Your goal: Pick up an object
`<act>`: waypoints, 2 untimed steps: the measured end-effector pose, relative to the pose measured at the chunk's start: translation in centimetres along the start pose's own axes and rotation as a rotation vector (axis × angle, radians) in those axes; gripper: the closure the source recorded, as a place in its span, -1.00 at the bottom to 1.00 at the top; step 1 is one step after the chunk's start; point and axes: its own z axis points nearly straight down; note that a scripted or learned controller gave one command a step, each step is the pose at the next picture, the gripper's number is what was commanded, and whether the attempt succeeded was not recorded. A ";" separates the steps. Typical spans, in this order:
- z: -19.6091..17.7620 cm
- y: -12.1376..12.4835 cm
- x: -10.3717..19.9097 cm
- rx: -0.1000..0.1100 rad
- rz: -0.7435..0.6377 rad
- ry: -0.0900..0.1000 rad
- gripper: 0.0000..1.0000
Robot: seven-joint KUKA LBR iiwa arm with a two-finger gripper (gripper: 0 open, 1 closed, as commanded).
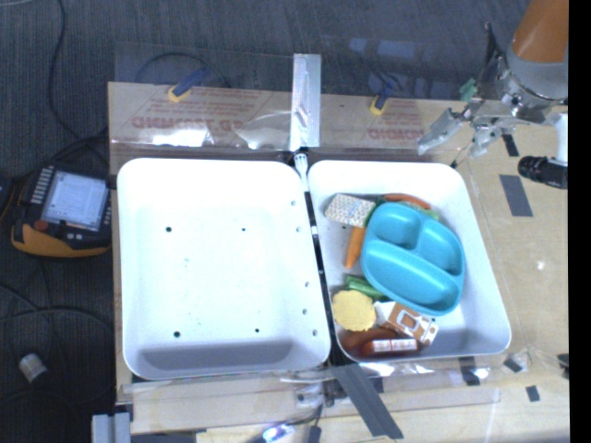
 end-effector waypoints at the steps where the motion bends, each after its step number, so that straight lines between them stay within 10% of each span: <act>1: 0.0 0.0 0.0 0.000 0.000 0.000 -1.00; 2: 6.6 -4.6 1.8 0.002 0.030 -0.002 -1.00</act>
